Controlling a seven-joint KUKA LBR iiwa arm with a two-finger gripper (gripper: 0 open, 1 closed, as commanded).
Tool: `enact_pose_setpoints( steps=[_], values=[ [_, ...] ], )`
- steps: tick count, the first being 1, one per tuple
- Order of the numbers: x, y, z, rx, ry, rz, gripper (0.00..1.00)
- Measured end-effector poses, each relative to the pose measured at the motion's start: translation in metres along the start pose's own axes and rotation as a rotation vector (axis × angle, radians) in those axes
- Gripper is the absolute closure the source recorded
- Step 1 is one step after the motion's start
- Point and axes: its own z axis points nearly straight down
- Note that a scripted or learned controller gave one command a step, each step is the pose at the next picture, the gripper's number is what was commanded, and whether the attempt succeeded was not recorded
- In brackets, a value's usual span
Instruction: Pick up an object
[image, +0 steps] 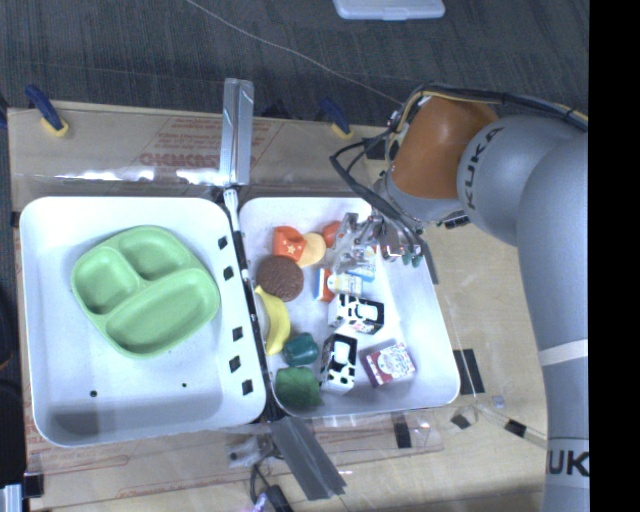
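the grey arm (520, 190) reaches in from the right, its end effector (357, 245) pointing down.

right bin (432, 300): crowded with small items | open floor along its right wall | green plate (146, 288) fills left bin

Even, fairly bright overhead light fills the scene. The two shallow white plastic bins (60, 330) look nearly washed out, with soft grey shadow along their near edges. A glossy highlight sits on the arm's orange band (440, 150). Detail is soft and slightly grainy throughout; small objects blur together.
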Motion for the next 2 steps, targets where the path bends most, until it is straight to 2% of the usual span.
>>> enact_pose_setpoints(
  steps=[1, 2],
  values=[
    [0.000, 0.076, 0.006, -0.003, 0.015, 0.200, 1.00],
    [0.015, 0.090, 0.006, 0.001, 0.017, 0.485, 1.00]
  ],
)
